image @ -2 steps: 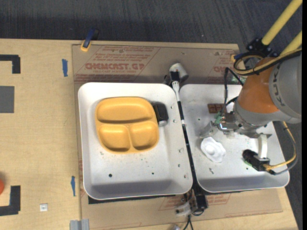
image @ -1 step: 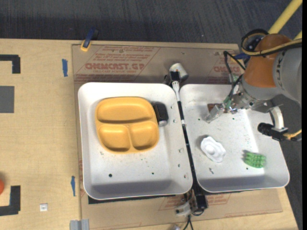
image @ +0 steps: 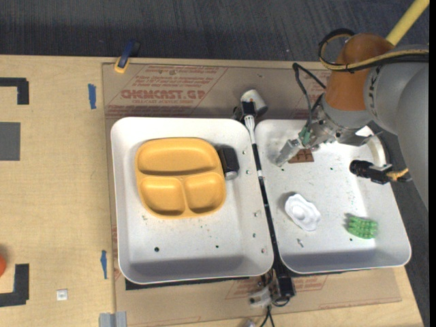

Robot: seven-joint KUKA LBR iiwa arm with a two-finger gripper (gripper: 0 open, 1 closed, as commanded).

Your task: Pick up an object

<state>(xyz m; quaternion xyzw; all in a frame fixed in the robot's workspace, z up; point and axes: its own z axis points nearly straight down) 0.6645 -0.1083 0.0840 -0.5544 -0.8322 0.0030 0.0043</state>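
While the gripper [image: 294, 150], its opening impossible to judge, hovers in the right bin [image: 392, 251], the white object [image: 302, 211] lies at its six o'clock.

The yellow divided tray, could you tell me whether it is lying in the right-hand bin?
No, the yellow divided tray lies in the left bin, beside a small black object.
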